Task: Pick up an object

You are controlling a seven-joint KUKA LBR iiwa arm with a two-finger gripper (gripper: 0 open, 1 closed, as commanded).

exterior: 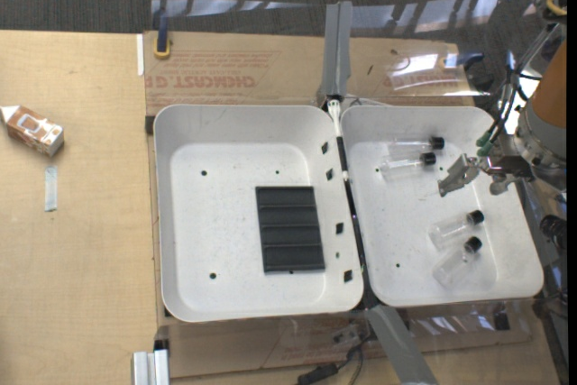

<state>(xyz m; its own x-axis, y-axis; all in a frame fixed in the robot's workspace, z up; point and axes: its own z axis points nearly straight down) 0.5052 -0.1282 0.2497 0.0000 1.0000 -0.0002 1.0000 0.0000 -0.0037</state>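
1. Four small clear vials with black caps lie on their sides in the right bin [397, 279]. They look like thin see-through plastic tubes, round and smooth.
2. Two vials sit near the top of that bin: one upper vial [416, 145] and one just below it [406, 164]. They lie close together, caps pointing right.
3. Two more sit lower down: one vial [455, 226] and one beneath it [455, 259]. Their black caps point up and to the right.
4. The gripper [480, 177] is over the right bin, between the top pair and the bottom pair of vials. Its two grey metal fingers [453, 177] are spread apart, and nothing is between them.
5. The arm reaches in from the right. It is grey with an orange part, and dark cables hang by it.
6. The left bin [180, 194] is white, shallow and smooth, with rounded corners. A flat black block [290, 229] with ridges across it lies in the middle. It is a long rectangle.
7. The bins rest on brown cardboard [234, 77] with faded red print.
8. Far to the left, on the pale wooden bench [72, 284], lies a small orange and white carton [34, 131].
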